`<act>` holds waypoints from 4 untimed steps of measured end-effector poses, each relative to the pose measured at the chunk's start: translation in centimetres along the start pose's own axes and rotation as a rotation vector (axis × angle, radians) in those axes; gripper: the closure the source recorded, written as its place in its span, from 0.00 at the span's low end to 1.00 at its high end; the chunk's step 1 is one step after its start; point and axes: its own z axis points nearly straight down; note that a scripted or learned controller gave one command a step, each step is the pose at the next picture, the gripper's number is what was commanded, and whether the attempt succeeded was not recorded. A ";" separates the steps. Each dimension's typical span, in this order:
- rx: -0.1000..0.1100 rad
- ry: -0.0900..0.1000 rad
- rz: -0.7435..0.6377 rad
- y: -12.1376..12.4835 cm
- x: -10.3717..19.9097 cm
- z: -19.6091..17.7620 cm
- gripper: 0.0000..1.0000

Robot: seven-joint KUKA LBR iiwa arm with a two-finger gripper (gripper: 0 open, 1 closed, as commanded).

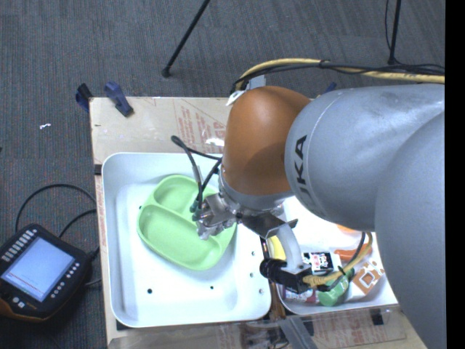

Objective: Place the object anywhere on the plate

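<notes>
- Grey arm link (378, 166) is seen nearest the lens, covering the frame from 2 to 5 o'clock, with the orange band (261, 140) just to its 9 o'clock side, near the centre.
- Under the band, the gripper (207, 224) is held low over the plate (171, 231), at the plate's 3 o'clock edge. Whether it is spread or pressed together cannot be told, nor whether anything is gripped.
- Which thing is the task's object cannot be told with certainty. The plate is pale green and divided by a curved ridge into compartments, and their visible parts are seen as bare green.
- The plate is set in the left bin (182, 289), toward that bin's 12 o'clock half and nearer its 3 o'clock wall.
- At 3 o'clock of the left bin, touching it wall to wall, the right bin (309, 224) is largely hidden by the arm.
- Loose things are gathered at the right bin's 6 o'clock end: a green piece (333, 294), a black-and-white packet (317, 262) just to its 11 o'clock, and an orange item (354, 253) at its 1 o'clock. They lie close together, though contact cannot be judged.
- Both bins are borne by a brown board (189, 118), bare at 12 o'clock of the left bin.
- A blue clamp (118, 99) is fixed at the board's 11 o'clock corner.
- Well apart, at 8 o'clock of the frame, a handheld pendant (36, 271) with a lit screen is laid on the dark carpet (58, 49).
</notes>
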 end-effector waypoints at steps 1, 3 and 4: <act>0.001 0.001 -0.067 0.1 -8.1 1.0 1.00; 0.001 0.001 -0.164 1.6 -6.9 1.9 1.00; 0.003 0.002 -0.233 -1.0 -1.1 8.6 1.00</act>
